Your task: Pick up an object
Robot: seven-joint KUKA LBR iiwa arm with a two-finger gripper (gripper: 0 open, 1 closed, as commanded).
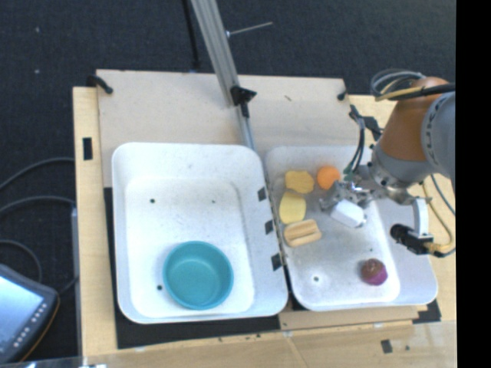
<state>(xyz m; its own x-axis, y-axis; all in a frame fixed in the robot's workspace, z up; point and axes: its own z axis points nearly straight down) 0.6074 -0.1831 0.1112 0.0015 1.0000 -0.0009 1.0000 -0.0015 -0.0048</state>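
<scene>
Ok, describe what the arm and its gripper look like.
The arm is grey with a broad orange band above the wrist. Thin pale cables loop over its top and dark ones trail beside the wrist. A black fitting with a white bracket juts out below. The gripper looks metallic grey with a whitish tip.

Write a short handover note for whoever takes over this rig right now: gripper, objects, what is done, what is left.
Gripper: low in the right bin, just above a white object; whether it grips anything cannot be told.
Right bin also holds an orange ball, two yellow pieces, a tan block and a purple ball.
Left bin: a blue bowl.
Done: arm is positioned over the objects.
Left: no pick is confirmed; grasp and lift one object.
</scene>
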